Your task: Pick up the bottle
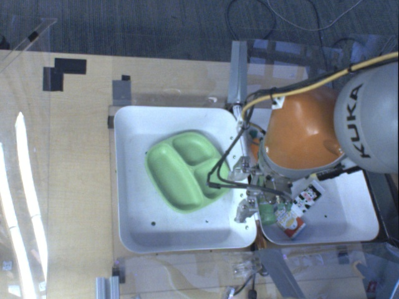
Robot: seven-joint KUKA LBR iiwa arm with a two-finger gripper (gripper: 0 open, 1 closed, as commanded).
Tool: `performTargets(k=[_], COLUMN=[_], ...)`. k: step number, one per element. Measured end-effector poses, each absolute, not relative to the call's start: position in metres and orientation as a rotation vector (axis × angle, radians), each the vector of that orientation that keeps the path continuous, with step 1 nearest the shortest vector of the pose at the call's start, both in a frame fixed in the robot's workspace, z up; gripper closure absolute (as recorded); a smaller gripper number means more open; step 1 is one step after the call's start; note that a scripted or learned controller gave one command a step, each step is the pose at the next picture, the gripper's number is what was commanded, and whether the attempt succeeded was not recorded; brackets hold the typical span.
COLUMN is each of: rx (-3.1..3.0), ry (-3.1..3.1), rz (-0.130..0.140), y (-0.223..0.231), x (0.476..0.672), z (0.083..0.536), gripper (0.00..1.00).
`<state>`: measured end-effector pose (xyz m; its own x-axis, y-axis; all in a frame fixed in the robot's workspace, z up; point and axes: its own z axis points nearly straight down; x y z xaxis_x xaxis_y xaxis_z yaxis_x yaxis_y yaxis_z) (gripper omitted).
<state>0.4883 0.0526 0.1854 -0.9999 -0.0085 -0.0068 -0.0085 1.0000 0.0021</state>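
Because the arm reaches in from the right and hangs low over the seam between the two bins, its orange band (299, 136) and grey wrist hide most of the right bin (349, 226). The pincer (252, 198) sits just under that wrist, at the inner edge of the right bin where it meets the left bin (131, 185). Whether it is released or clenched I cannot tell — its tips are lost among brackets and cable.

A small green object (267, 213) lies just below the pincer, touching or nearly touching it, and by its colour and rounded form I judge it to be the bottle, though too little of it shows to be sure. It rests in the near left corner of the right bin, crowded against a red-and-white packet (293, 224) and a patterned card (307, 196). That crowding is likely why the arm comes down so close to the bin wall — the target leaves little room on either side.

In the left bin a lime-green divided plate (181, 173) lies well apart from the cluster and plays no part in the job. A yellow cable (349, 70) runs along the arm, and a black one loops down over the plate's right edge.

On the grey arm housing the word KUKA (360, 120) reads clearly, turned sideways. The packet's print is too small to read.
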Motion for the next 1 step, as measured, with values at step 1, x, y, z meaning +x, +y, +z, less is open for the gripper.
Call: performTargets(k=[1], rx=[0.054], ry=[3.13], rz=[0.0], y=[-0.0509], x=[0.5255], z=[0.1864], gripper=[0.0])
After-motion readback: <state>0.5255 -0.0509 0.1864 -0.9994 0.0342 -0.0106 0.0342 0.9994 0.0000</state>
